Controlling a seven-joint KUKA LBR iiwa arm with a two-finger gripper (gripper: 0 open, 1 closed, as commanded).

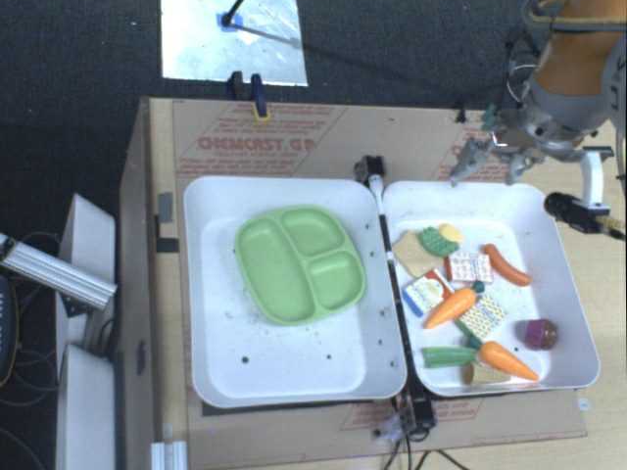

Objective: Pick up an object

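On the counter's left side, a white bin (211, 292) holds a green divided plate (300, 262) lying flat near its middle. Just beside it, the right bin (558, 253) carries a heap of toy food: a slice of bread (412, 254), a green leafy piece (437, 240), two carrots (450, 307) (507, 359), a sausage (507, 265), a green pod (449, 356), small printed cards (468, 266) and a purple piece (539, 334). Above that bin's far rim hangs the gripper (493, 164), fingers spread apart with nothing between them, well apart from the food.
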